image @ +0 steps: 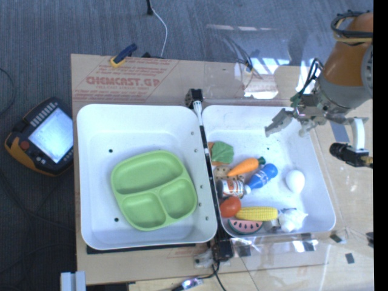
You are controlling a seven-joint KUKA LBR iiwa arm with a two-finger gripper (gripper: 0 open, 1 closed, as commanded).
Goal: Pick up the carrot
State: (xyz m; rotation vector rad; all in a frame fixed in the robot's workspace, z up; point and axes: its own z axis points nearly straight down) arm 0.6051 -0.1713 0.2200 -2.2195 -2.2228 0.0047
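We saw the tool (290,121) spread open and empty above the right bin (321,180); the carrot (244,167), wedged against the blue bottle (264,176), risked a fouled grasp.

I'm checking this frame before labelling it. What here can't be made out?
- Gripper, camera view: too small and blurred to tell its finger state.
- Arm: cut off by the right edge.
- Can under the carrot: label unreadable, partly covered.
- White item beside the corn: shape unclear.
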